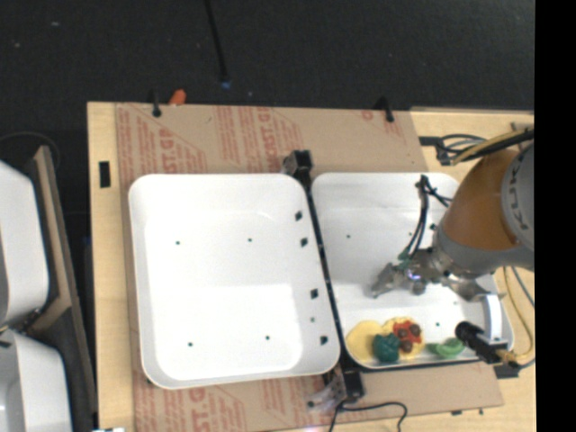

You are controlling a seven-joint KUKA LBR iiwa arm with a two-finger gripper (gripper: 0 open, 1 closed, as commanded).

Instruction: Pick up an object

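My gripper hangs low over the middle of the right bin, reaching in from the right under the orange-banded wrist. Nothing shows between its grey fingers. Along the bin's front wall lies a cluster of small things: a pale yellow flat piece, a teal lump, a red and dark piece and a green piece. The cluster sits a little in front of and to the right of the gripper, apart from it.
The left bin stands beside the right one, with a black divider strip between them. Both rest on a brown cardboard sheet on the wooden bench. Cables run along the right edge.
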